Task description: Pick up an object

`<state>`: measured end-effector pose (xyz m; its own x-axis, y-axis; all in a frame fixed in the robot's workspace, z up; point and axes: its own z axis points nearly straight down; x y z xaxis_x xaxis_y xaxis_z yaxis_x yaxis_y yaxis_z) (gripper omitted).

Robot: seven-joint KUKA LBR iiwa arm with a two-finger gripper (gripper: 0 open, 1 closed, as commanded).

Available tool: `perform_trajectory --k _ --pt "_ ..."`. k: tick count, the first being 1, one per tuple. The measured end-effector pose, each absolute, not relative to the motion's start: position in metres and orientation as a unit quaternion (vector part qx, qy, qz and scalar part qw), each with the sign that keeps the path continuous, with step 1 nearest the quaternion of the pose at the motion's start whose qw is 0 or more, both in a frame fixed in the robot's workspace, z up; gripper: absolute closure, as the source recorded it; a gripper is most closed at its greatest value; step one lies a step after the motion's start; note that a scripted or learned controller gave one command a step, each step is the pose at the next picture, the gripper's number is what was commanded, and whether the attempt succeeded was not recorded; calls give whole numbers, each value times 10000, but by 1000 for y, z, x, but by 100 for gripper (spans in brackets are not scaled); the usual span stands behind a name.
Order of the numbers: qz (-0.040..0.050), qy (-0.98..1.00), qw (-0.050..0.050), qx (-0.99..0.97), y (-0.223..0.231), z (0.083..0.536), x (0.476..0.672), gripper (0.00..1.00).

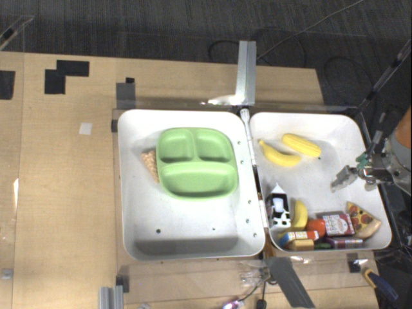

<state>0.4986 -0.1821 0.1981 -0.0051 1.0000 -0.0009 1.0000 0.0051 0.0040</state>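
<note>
Two bins are counted, a left bin and a right bin. One green tray and one waffle are seen in the left. In the right, two bananas, one carton, one pizza slice and one red packet are counted; the pile beside them cannot be counted.

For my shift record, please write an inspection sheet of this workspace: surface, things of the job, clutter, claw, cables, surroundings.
Surface: light wooden bench bearing two shallow white bins, left and right.
Job's things: right bin holds two yellow toy bananas, a black-and-white toy carton, a toy pizza slice and small red and yellow packages.
Clutter: green three-compartment plastic tray in left bin, a tan item partly under its left edge.
Claw: metal claw at right bin's right side, over bare floor; grip state unclear.
Cables: black cables on floor behind bench.
Surroundings: dark carpet.
</note>
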Motion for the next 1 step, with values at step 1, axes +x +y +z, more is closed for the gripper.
perform_trajectory --k 1 --pt "18 7180 20 6961 -122 94 493 0"
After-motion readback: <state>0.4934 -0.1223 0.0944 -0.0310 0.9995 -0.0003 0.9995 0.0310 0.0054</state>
